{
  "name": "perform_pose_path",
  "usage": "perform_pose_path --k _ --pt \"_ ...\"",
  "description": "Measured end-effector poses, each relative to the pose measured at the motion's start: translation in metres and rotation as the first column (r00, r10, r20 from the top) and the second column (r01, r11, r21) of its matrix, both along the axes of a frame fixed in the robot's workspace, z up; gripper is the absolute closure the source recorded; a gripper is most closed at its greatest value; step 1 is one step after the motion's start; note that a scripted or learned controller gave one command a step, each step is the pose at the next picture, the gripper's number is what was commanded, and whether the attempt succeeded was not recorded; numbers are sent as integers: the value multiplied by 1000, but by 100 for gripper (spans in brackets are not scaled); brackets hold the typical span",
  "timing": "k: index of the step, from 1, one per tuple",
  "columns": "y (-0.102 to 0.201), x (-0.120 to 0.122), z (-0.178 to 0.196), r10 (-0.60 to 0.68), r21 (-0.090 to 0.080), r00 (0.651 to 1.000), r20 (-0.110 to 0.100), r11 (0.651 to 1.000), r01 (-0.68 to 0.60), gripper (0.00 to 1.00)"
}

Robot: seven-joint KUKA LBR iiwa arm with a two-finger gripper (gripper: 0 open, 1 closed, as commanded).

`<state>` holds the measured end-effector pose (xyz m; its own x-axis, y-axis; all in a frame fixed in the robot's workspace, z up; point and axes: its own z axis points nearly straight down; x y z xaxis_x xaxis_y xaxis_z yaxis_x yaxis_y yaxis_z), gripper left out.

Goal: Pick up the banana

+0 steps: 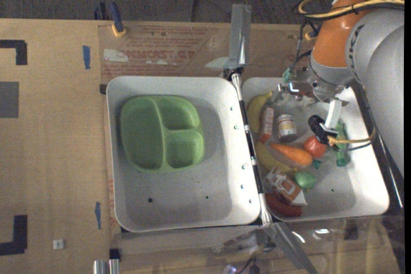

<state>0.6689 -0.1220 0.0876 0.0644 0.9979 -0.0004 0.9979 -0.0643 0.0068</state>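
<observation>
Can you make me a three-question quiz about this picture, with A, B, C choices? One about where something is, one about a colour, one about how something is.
1. Where is the banana?
A. in the right bin
B. on the plate
C. on the floor

2. What colour is the plate?
A. red
B. green
C. blue

3. How is the carrot?
A. standing on end
B. lying flat among the other things
C. hanging in the air

Answers:
1 A, it lies against the left wall of the right bin.
2 B, the divided plate in the left bin is green.
3 B, it lies on its side in the pile.
</observation>
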Motion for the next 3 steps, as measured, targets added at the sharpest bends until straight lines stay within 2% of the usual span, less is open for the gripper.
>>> perform_pose_path --k 1,2,3 --pt "27 -1 0 120 -1 993 -3 993 -120 0" --pt "-4 -17 31 166 1 986 -6 986 -166 0" --pt "22 -15 6 -83 -4 997 0 997 83 0"
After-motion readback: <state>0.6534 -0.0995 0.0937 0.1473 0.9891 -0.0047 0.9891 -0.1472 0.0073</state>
